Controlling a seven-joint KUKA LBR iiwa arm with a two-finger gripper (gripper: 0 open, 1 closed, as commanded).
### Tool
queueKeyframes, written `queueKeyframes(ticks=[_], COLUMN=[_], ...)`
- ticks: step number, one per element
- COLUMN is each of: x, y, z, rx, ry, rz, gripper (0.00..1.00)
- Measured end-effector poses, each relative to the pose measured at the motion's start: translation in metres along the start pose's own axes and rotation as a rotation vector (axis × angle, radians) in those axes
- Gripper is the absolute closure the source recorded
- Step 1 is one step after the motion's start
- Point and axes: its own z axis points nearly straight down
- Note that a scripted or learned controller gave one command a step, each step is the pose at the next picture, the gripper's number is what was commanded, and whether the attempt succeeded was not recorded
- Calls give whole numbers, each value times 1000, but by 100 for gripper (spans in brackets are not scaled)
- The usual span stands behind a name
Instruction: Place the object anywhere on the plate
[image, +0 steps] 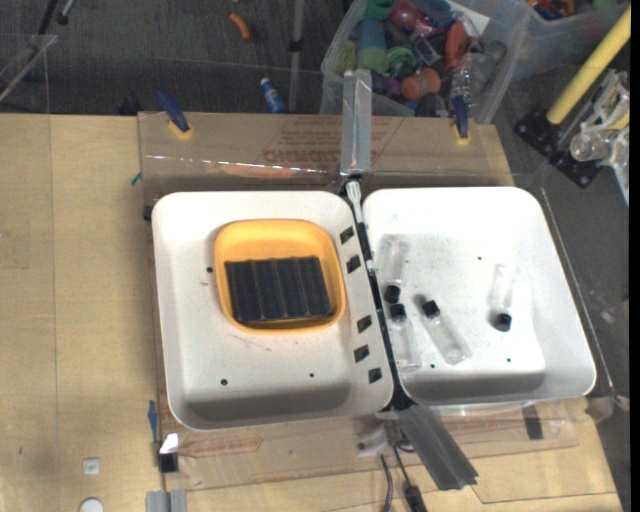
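Three clear vials (440, 325) with black caps lying in the right bin (520, 215), near its left wall; yellow plate (275, 235) in the left bin (180, 300), across the divider (365, 300). End effector state impossible to tell.

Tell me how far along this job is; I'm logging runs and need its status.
Nothing looks done yet: the yellow plate in the left bin carries only a dark ribbed block. Nothing is in hand. The clear vials with black caps lie in the right bin, so picking one and setting it on the plate remains.
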Motion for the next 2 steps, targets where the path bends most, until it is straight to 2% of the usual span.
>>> queueKeyframes(ticks=[1, 2], x=[0, 0], y=[0, 0], z=[-23, -22], rx=[0, -3], ry=[-1, -1], rz=[-356, -755], gripper=[100, 100])
